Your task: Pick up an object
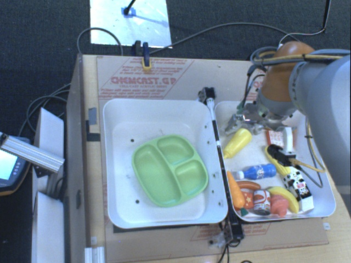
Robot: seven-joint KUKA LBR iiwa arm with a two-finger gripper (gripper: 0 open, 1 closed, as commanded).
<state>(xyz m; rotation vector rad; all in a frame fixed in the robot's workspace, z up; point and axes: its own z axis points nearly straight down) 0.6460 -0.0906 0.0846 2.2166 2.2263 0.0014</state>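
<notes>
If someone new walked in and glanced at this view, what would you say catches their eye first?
Probably the light green divided plate, lying alone in the left bin. Next, the grey arm with its orange band, reaching in from the right so that the gripper hangs just above a yellow corn-like toy in the right bin. That bin's near end is crowded with colourful toy food and a blue bottle.

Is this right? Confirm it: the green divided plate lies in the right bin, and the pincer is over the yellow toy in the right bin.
One thing is wrong. The green divided plate lies in the left bin, not the right one. The rest holds: the camera view shows the pincer over the yellow toy in the right bin.
</notes>
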